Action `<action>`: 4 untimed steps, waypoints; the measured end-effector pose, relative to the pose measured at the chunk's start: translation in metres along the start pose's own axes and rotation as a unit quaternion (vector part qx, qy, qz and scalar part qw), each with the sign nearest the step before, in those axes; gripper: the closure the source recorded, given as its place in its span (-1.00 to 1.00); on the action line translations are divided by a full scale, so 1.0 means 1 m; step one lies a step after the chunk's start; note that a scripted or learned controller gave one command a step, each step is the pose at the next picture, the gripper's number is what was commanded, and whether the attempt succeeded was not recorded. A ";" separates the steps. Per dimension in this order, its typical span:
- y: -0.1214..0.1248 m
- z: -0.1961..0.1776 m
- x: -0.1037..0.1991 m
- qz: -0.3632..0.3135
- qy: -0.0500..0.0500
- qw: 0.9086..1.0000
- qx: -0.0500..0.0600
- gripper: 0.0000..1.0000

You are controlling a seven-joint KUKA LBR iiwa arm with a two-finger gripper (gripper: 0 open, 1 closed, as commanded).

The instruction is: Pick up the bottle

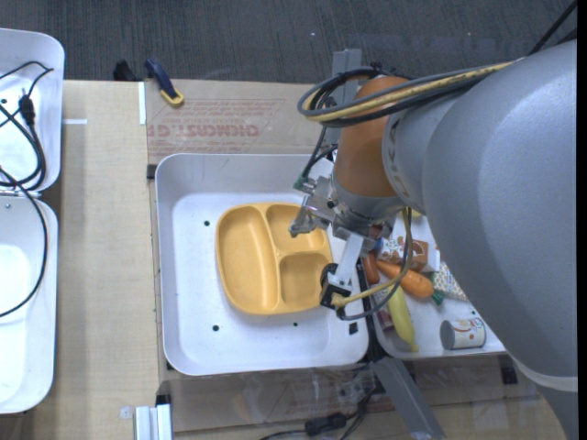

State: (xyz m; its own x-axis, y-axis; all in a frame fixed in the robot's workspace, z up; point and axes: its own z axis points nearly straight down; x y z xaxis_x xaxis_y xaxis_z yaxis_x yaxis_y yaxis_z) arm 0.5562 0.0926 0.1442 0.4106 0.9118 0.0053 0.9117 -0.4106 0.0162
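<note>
Yellow three-section plastic plate [261, 264] lies under the gripper [307, 216] in one shallow white bin [170, 246], so you're prob. over the wrong bin. Grip state: can't tell. Bottle's prob. the pale labelled cylinder [461, 333] in the neighbouring bin [429, 342] w/ the orange carrot [417, 282], well apart.

Lighting: even, diffuse, from above; moderately bright, no hard beams.
Glare: white bin [188, 273] floor reads near-white with little surface detail; a soft sheen on the orange band [362, 154].
Shadows: faint and soft-edged, a narrow one along the lower rim of the yellow tray [248, 264]; the gripper [312, 216] sits in the arm's shade, its detail murky.
Focus: worktop [101, 246] and bin acceptably sharp. The grey arm [514, 200], close to the lens, is soft and blurred at its outline.
Dark zones: the floor [229, 16] along the top is dim, its texture barely legible.
Overall: mild softness and grain.
</note>
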 end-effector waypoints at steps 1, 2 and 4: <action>0.006 -0.007 -0.023 0.014 -0.018 1.000 0.007 1.00; 0.085 -0.085 0.031 0.073 -0.006 0.997 0.010 1.00; 0.040 -0.001 0.032 0.008 0.001 1.000 0.003 -1.00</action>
State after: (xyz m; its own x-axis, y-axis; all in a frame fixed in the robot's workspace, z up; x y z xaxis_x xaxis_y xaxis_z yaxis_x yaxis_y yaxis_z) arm 0.6058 0.1050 0.1460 0.4250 0.9052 0.0076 0.9051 -0.4251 0.0092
